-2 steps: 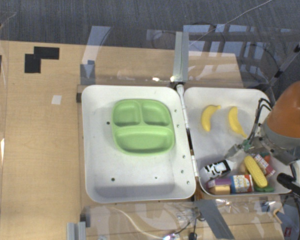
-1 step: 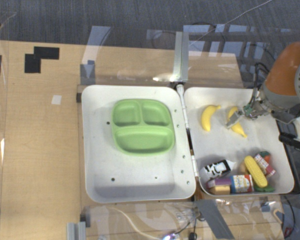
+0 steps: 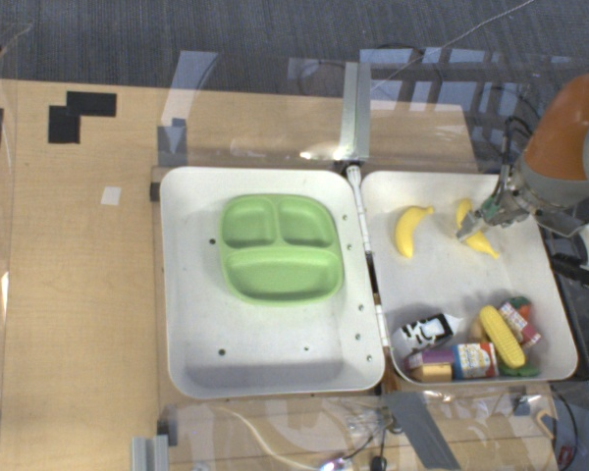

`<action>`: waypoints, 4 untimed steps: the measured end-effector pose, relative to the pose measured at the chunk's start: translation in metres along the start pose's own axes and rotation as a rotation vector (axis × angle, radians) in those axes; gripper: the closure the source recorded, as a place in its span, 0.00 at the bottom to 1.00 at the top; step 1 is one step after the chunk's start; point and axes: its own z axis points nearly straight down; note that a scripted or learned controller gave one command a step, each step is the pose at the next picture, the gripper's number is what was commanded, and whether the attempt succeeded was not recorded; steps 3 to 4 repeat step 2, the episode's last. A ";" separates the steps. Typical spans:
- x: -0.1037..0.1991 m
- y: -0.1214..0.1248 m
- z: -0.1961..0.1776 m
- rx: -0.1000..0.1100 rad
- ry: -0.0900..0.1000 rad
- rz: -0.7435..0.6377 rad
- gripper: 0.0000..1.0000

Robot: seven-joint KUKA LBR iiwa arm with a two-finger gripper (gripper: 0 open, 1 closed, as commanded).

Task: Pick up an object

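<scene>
I am reaching in from the right side of the bench, my grey arm with its orange band [image 3: 569, 126] hanging over the far right corner of the right shallow white bin [image 3: 545, 263]. My two-finger gripper [image 3: 479, 226] is pointing down and to the left, its tips sitting right at a small yellow banana [image 3: 474, 232] that is lying near the far right of that bin. The tips are touching or nearly touching the fruit, but I cannot tell from this slanted view whether they are spread or pressed together, nor whether the fruit is between them.

A second, curved yellow banana [image 3: 408, 229] is lying just to the left, apart from the first. Along the near edge of the same bin a cluster is resting together: a black-and-white cow-patterned toy [image 3: 428, 331], a yellow corn cob [image 3: 502, 337], a red-and-white carton [image 3: 519, 320], and a small orange and blue box [image 3: 474, 360] beside a purple-tipped piece [image 3: 428, 365].

The left shallow white bin [image 3: 191, 263] is bearing a light green divided plastic plate [image 3: 279, 247] with three compartments, sitting flat near its middle.
</scene>
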 end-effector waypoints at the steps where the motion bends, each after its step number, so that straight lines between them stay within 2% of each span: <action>1: -0.004 0.034 0.015 0.041 0.017 -0.152 1.00; 2: 0.067 0.071 -0.122 0.008 0.004 -0.177 1.00; 4: 0.067 0.071 -0.122 0.008 0.004 -0.177 1.00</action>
